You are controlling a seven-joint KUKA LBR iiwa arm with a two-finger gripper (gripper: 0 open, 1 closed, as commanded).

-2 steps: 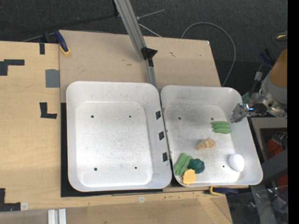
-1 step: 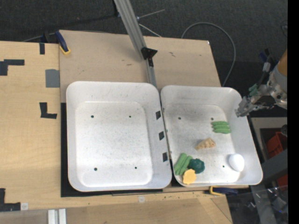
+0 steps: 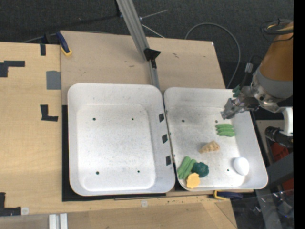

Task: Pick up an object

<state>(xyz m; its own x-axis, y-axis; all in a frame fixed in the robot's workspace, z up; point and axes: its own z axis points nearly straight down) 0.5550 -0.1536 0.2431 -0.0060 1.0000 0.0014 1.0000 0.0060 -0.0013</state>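
Observation:
The right bin [image 3: 190, 104] holds several small objects: a green ridged piece [image 3: 225, 130], a tan lumpy piece [image 3: 209, 148], a white egg-shaped piece [image 3: 240, 165], a green pod-like piece [image 3: 185, 167], a dark teal piece [image 3: 201, 169] and a yellow piece [image 3: 193, 180]. My gripper [image 3: 229, 110] hangs over the right bin's far right side, just above the green ridged piece. Nothing shows between its fingers.
The left bin [image 3: 114, 137] lies beside the right one. A grey metal pole [image 3: 136, 27] slants in from the top to the bins' shared edge. A black cable [image 3: 209, 30] loops on the bench behind the right bin.

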